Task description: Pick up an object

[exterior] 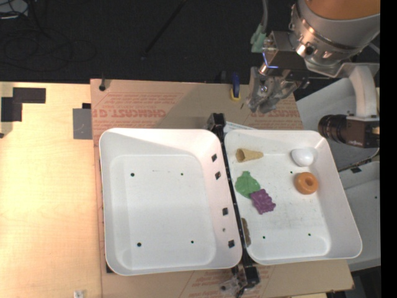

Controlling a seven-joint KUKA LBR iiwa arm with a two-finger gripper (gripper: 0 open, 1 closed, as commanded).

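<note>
The right bin [335, 228] holds a tan cone [249, 155], a green leafy piece [247, 183], a purple grape bunch [263, 201], an orange ring [306, 182] and a white egg-like object [303, 157]. My gripper [268, 102] hangs above the back edge of the right bin, behind the cone, with nothing visible between its fingers. The orange-banded wrist [338, 5] is at the top right.
The left bin [155, 253] sits beside the right one, joined by a black clip strip [224, 191]. Cardboard [155, 104] lies under both bins. A wooden bench top [43, 197] extends to the left. A grey fixture [347, 129] stands at the right.
</note>
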